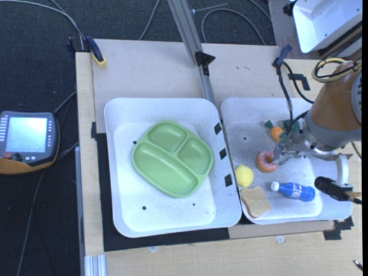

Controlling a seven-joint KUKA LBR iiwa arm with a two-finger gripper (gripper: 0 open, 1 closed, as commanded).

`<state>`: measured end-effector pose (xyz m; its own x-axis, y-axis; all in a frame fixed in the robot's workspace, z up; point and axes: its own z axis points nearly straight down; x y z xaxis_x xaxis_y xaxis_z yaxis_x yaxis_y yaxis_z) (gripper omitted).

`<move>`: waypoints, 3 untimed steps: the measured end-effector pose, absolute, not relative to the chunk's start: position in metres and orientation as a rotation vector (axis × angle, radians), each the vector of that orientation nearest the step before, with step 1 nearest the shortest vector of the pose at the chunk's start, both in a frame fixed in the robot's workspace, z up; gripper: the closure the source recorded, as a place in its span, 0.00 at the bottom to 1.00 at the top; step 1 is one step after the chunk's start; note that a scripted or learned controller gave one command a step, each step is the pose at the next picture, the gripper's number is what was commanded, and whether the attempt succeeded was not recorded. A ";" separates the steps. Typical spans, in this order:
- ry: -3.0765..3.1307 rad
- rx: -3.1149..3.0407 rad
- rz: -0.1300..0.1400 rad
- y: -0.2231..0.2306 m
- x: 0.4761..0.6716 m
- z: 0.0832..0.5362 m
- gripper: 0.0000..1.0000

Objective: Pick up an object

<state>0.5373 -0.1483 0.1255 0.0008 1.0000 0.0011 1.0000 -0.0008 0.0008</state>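
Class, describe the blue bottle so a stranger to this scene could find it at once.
Start at the right-hand white bin, the one without the green divided plate. Look along its near edge: the blue bottle lies on its side there, right of the slice of bread. It alone is blue, with a white cap and label.

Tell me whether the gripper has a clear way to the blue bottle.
Probably yes. The gripper hangs over the pink donut in the right bin; the blue bottle lies uncovered just beside it.
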 end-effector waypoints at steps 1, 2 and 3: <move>-2.227 -2.223 -0.004 -0.147 0.547 0.173 1.00; -2.227 -2.226 -0.005 -0.155 0.544 0.233 1.00; -2.225 -2.222 -0.002 -0.155 0.544 0.265 1.00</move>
<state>0.5444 -0.1554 0.2648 -0.0013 1.0000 -0.0009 1.0000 0.0013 0.0031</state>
